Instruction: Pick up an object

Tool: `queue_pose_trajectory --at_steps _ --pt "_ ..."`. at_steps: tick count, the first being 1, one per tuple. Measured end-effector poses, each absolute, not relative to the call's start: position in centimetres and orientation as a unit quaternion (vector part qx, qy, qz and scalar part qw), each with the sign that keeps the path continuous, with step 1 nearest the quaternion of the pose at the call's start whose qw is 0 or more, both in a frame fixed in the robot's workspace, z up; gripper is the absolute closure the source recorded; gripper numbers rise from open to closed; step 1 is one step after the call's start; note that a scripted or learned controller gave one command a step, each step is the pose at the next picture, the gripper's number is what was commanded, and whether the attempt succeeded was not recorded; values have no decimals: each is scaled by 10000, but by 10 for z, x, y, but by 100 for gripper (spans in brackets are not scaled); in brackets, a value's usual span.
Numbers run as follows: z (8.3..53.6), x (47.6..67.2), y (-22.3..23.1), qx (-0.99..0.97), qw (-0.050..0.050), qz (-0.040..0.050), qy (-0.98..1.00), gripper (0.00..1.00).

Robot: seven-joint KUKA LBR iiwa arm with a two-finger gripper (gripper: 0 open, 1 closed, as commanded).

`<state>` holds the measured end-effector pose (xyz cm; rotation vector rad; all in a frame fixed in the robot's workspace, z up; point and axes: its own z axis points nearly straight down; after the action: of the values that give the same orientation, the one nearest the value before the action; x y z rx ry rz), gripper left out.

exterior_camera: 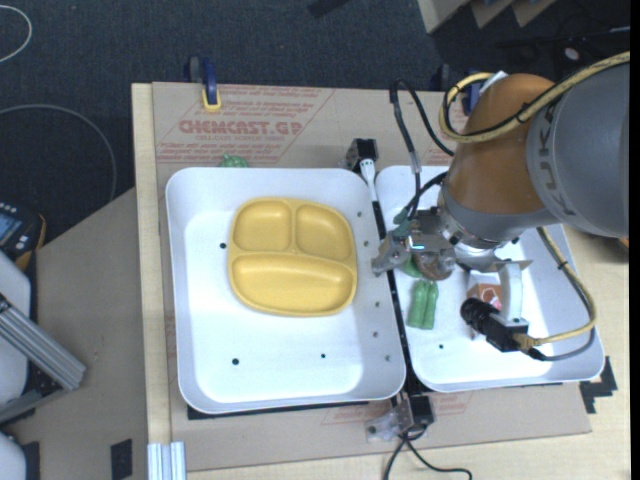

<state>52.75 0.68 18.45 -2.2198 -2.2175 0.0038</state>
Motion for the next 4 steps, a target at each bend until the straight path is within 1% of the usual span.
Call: queue_pose_trajectory --at_steps 1,2,3,4 --pt "303 515 47 -7051 -32 -48 -7091 0" --pt "307 515 45 -7065 -12 -10 -7077 100" --pt "365 516 96 -7050 -18 -33 -7092 100" --pt "375 478 162 -7046 2 -11 -7096 100"
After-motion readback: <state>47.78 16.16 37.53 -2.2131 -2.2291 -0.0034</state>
